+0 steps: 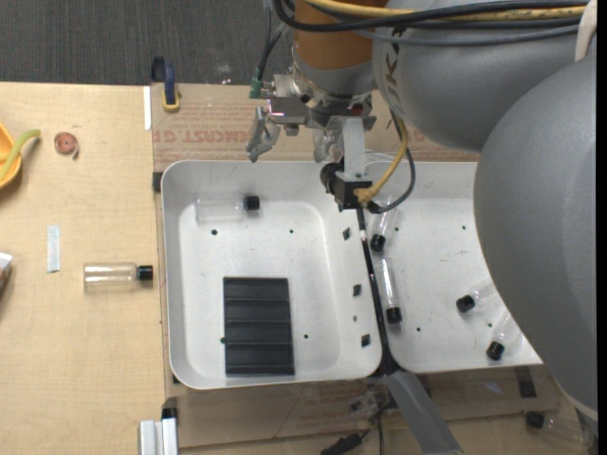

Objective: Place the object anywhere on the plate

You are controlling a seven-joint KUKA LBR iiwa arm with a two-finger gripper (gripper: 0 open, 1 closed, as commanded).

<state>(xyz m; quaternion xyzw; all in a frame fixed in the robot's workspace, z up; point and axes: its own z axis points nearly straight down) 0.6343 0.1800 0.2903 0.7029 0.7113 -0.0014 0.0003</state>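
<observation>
Hovering at top centre over the far rim of the left shallow white bin [190, 282], the two-finger gripper [294, 144] is spread wide, nothing between its jaws. A clear plastic bottle with a black cap [226, 208], likely the object, lies in that bin's upper left, apart from the black ribbed rectangular plate [257, 326] lower down. Picking seems the step in hand: next, descend onto the bottle and close

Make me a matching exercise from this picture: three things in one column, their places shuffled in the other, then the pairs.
Things
1. black ribbed rectangular plate
2. small reddish round disc
3. small blue clamp

Places
a. at the back edge of the pale wooden bench
b. on that bench's open top, towards the left
c. inside the left white bin

Pairs: 1-c; 2-b; 3-a
</observation>
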